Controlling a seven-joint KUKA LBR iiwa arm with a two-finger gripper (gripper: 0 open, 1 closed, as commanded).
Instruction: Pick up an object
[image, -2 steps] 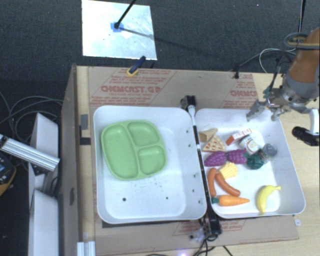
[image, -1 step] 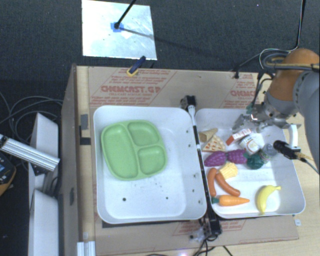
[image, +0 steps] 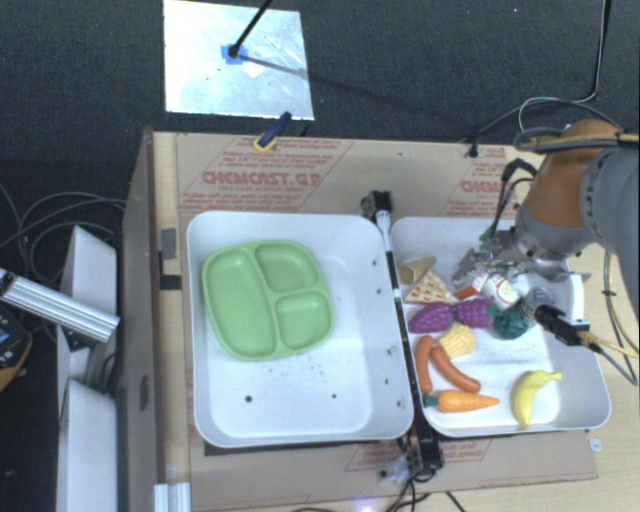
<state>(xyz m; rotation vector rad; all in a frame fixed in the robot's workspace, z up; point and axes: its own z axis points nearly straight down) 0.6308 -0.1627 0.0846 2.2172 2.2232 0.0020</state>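
Banana (image: 531, 394) lower right; gripper (image: 488, 272) above grapes (image: 450, 316)

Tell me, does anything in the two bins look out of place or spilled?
Nothing stands out. The green tray lies flat in the left bin. The toy food, such as the banana and carrot, lies loose inside the right bin, under the gripper.

Dark carpeted floor (image: 80, 80), shiny metal sheet (image: 238, 60) lying on it at top, cardboard-covered worktop (image: 300, 170) with red lettering, aluminium rail (image: 60, 305) and white boxes (image: 90, 420) at left, loose black cables (image: 40, 225)
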